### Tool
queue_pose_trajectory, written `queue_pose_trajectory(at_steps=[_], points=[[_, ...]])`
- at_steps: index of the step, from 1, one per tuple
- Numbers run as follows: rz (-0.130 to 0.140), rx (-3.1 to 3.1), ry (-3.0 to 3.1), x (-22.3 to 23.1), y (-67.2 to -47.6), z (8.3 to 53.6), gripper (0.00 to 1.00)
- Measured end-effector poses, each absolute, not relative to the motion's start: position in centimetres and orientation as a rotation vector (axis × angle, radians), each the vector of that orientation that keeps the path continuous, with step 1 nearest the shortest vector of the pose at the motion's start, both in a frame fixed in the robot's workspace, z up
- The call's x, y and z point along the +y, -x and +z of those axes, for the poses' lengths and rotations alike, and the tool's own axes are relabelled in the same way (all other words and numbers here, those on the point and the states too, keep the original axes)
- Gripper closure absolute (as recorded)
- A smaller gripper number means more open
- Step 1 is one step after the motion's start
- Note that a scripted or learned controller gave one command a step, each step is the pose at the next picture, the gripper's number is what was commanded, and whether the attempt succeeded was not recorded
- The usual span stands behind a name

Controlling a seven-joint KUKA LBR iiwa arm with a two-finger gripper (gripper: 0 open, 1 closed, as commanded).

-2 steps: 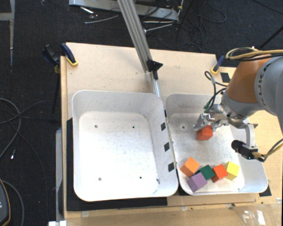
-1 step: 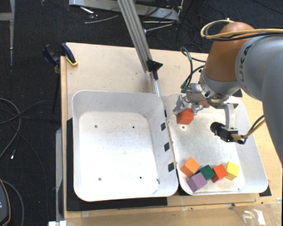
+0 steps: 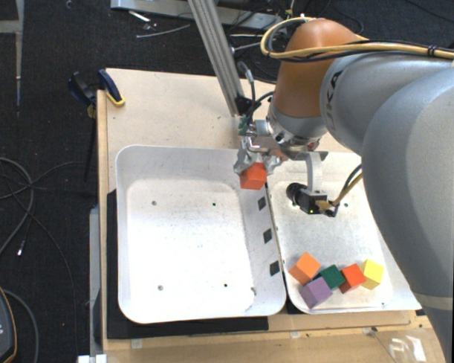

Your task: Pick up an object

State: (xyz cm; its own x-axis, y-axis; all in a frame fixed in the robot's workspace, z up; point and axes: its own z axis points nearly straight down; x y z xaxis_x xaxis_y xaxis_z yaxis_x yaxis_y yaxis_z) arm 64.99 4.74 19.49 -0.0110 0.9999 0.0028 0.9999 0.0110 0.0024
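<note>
My gripper (image 3: 253,167) hangs over the ridge between the two white bins, near their far end. It is shut on a red-orange block (image 3: 253,176), which sits between the fingers and hangs just below them, above the bin rim. Several other blocks lie clustered at the near end of the right bin (image 3: 344,226): an orange one (image 3: 306,267), a green one (image 3: 332,277), a purple one (image 3: 317,291), a red one (image 3: 353,276) and a yellow one (image 3: 372,273).
The left bin (image 3: 184,235) lies beside the right one. A metal strut (image 3: 217,50) slants down from the top toward the wrist. A blue and yellow clamp (image 3: 104,87) sits at the bench's far left corner. Cables trail near the wrist.
</note>
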Motion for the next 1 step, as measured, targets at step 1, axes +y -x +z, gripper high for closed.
queue_pose_trajectory(at_steps=[1], points=[[-0.001,-2.229,2.215,4.19,-64.94,20.48,1.0]])
